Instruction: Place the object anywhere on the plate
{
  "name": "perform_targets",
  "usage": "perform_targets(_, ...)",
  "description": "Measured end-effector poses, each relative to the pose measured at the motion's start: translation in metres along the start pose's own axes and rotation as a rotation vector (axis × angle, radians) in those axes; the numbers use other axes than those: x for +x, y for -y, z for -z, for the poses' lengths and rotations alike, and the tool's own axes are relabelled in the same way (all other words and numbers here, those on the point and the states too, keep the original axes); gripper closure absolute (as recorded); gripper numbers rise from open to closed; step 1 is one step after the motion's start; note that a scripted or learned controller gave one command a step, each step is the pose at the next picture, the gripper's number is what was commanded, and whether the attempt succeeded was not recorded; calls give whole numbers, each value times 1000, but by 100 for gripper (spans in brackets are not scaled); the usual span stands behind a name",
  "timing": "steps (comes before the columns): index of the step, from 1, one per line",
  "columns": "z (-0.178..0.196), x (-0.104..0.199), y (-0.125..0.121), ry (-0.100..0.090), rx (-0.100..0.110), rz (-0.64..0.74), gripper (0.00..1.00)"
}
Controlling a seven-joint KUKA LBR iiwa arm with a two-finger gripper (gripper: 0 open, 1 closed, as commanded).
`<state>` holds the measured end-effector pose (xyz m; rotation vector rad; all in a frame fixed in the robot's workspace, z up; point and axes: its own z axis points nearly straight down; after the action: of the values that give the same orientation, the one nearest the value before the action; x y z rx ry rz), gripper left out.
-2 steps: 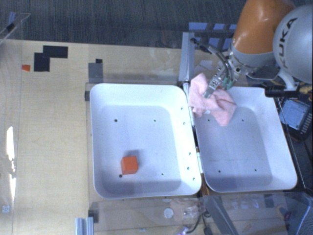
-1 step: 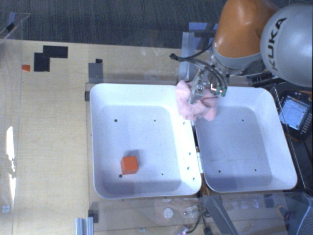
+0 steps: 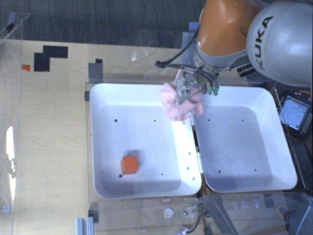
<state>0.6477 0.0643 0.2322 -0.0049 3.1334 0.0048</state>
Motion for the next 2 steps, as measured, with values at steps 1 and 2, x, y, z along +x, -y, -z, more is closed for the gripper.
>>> perform_targets(1, 8, 0, -53, 1, -1, 1, 100)
perform_targets(2, 6, -1, -110, 0, -1, 1, 100)
